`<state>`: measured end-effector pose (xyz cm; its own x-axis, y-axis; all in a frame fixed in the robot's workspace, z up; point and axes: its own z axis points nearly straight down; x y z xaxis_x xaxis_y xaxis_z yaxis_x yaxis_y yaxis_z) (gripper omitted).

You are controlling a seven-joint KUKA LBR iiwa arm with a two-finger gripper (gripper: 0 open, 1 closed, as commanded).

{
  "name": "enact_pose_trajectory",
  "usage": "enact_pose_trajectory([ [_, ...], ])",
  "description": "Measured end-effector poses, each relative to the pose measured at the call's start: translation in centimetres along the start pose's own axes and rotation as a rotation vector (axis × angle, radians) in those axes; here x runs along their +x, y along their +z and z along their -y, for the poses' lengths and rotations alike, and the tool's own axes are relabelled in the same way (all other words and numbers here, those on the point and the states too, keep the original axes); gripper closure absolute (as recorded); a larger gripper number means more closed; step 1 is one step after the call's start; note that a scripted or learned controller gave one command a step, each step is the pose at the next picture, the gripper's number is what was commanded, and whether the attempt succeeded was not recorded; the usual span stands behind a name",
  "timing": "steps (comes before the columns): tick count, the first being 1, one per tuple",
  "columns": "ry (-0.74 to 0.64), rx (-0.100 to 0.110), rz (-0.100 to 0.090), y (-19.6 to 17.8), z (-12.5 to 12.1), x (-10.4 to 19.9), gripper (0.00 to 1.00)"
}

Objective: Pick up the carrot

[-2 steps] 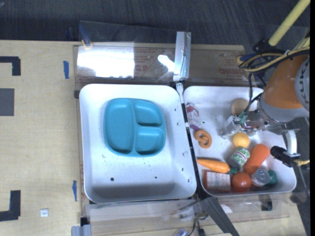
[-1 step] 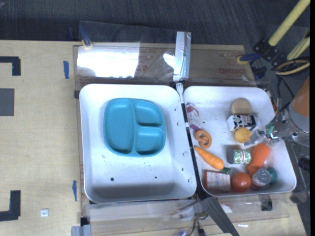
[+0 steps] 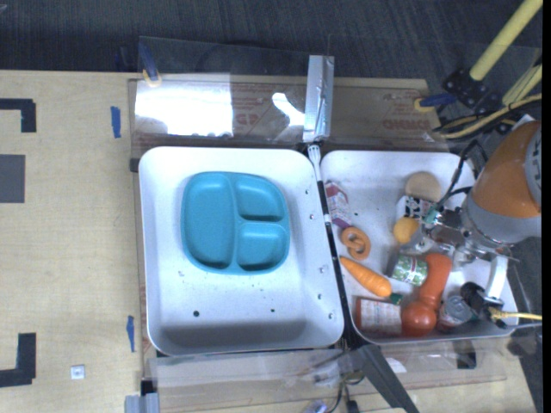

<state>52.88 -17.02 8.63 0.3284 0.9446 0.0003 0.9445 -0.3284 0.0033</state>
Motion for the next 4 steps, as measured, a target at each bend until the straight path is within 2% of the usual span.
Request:
enact_pose_trajectory([
  [1, -0.208, 0.001, 0.0, 0.1, -6.5, 0.6, 0.0],
  [2, -0.284, -0.006, -0.005, -6.6, -3.5, 10.4, 0.0],
  [3, -0.565, 0.005, -0.002, -9.9, 7.8, 7.5, 0.0],
  [4, -0.935, -0.003, 0.0, -2.0, 6.9, 5.4, 0.0],
])
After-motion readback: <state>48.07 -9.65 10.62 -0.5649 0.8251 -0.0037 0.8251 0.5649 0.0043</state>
